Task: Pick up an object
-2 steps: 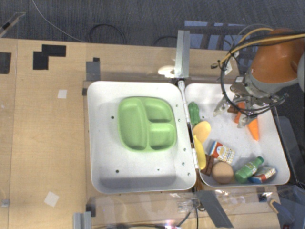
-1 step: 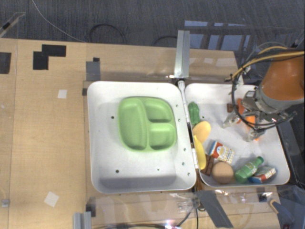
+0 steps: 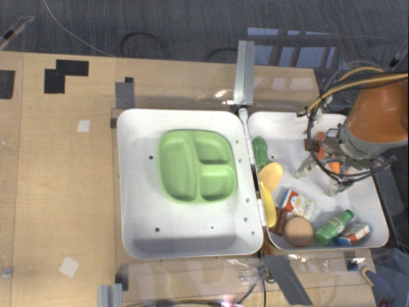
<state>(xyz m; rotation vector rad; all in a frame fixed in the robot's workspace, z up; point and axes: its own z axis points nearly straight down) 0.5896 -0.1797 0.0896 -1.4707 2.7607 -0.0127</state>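
At the near edge of the right bin (image 3: 382, 235), a green bottle (image 3: 333, 226) lies tilted, its cap end pointing up-right, just beside a small blue and red item (image 3: 353, 235). A brown egg-shaped object (image 3: 298, 231) sits left of the bottle. A small printed carton (image 3: 298, 204) lies above it. A banana (image 3: 268, 204) runs lengthwise along the bin's left wall, with a yellow rounded piece (image 3: 271, 175) and a green pickle-like object (image 3: 260, 151) farther up. The gripper (image 3: 323, 176) hangs open above bare bin floor, fingers spread, nothing between them. The left bin (image 3: 137, 235) holds a green divided tray (image 3: 195, 165). Both bins rest on the counter (image 3: 57, 190).
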